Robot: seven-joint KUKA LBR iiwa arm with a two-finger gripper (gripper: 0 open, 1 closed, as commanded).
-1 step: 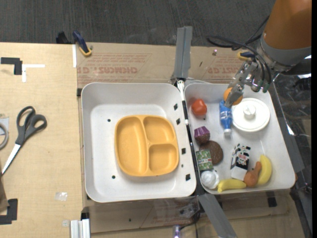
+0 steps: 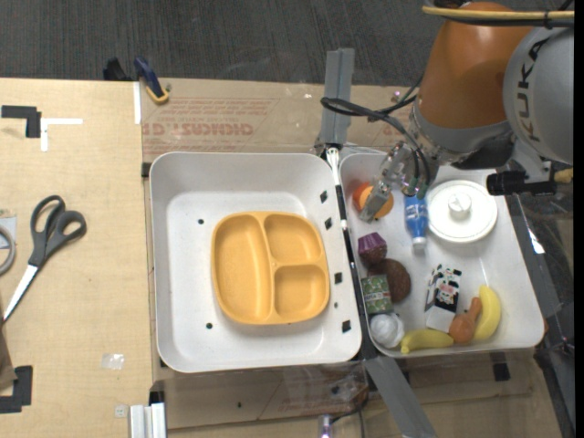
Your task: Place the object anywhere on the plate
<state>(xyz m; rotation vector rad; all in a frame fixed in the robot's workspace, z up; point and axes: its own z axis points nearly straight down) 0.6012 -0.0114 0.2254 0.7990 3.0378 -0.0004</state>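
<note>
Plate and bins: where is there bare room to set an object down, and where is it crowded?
The yellow plate has three bare sections, and bare floor of the left bin rings it. The right bin is crowded: gripper over an orange, bottle, white lid, bananas along the front.

Grey arm [image 2: 538, 80] reaching from right, claw [image 2: 388, 185] pointing down
</note>
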